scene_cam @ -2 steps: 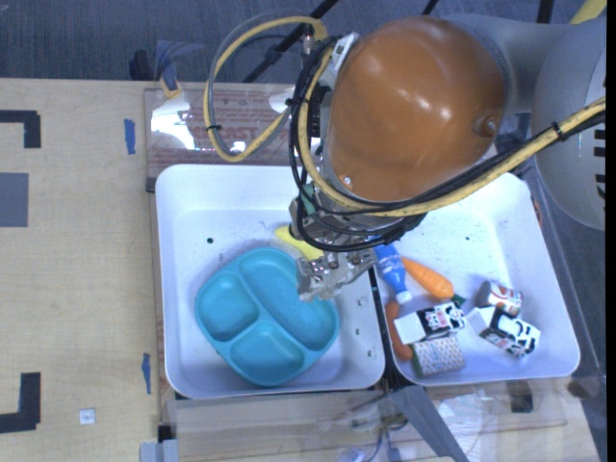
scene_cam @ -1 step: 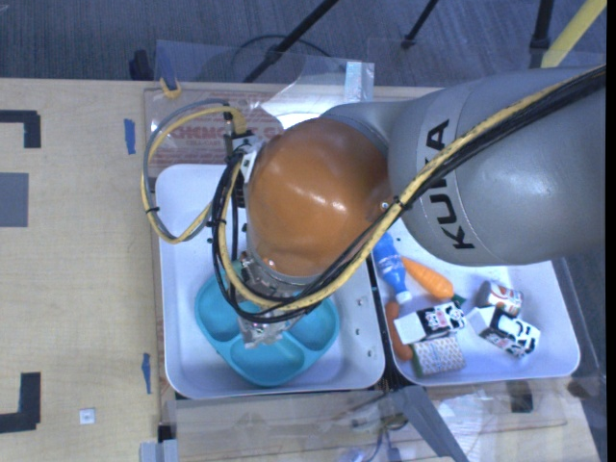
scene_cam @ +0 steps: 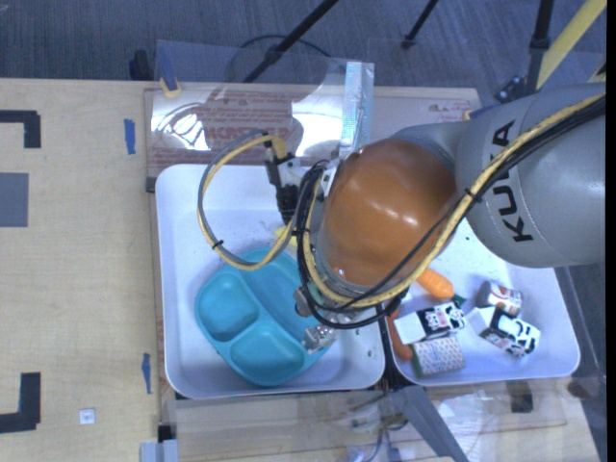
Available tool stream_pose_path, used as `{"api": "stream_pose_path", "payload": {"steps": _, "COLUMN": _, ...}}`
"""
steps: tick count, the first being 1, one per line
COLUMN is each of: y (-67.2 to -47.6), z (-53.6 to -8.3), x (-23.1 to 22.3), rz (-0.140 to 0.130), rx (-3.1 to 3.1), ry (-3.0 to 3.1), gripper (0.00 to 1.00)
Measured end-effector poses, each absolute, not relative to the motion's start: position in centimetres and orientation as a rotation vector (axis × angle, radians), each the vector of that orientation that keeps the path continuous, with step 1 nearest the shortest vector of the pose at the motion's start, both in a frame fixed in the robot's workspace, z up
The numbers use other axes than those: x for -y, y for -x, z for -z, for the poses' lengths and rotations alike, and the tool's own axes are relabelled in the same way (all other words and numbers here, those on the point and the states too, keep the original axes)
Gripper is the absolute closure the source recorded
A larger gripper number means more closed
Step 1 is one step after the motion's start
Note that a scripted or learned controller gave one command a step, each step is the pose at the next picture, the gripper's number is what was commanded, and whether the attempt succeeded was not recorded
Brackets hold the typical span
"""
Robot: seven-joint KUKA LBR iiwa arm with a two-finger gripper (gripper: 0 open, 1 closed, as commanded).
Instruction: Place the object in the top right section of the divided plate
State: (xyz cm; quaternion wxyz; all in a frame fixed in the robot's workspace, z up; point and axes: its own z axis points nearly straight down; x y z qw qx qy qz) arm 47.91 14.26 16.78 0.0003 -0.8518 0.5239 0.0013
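Plate (scene_cam: 245, 320) in teal plastic, divided into sections, lies in the left bin (scene_cam: 183, 258), and the arm's orange band (scene_cam: 385, 205) hangs right over its right side. Gripper (scene_cam: 316, 333) sits low at that edge; whether anything is in its grasp cannot be told. Candidate objects lie in the right bin (scene_cam: 558, 354): an orange carrot-like piece (scene_cam: 438, 282), small black-and-white items (scene_cam: 510, 333) and a speckled block (scene_cam: 438, 356). They look light and rigid, probably best pinched across the narrow middle.

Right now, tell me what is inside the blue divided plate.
The two sections of the plate in view on its left side hold nothing. The arm covers its right side, so anything there is hidden.
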Motion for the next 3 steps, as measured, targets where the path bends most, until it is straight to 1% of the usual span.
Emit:
{"api": "stream_pose_path", "payload": {"steps": 1, "y": -59.5, "z": -14.6, "x": -16.4, "rz": -0.003, "rx": -1.138, "ry": 2.922, "gripper": 1.0}}
{"api": "stream_pose_path", "payload": {"steps": 2, "y": -56.0, "z": -13.5, "x": -15.6, "rz": -0.006, "rx": -1.409, "ry": 2.805, "gripper": 1.0}}
{"api": "stream_pose_path", "payload": {"steps": 3, "y": -57.0, "z": -10.3, "x": -17.1, "rz": -0.003, "rx": -1.188, "ry": 2.904, "gripper": 1.0}}
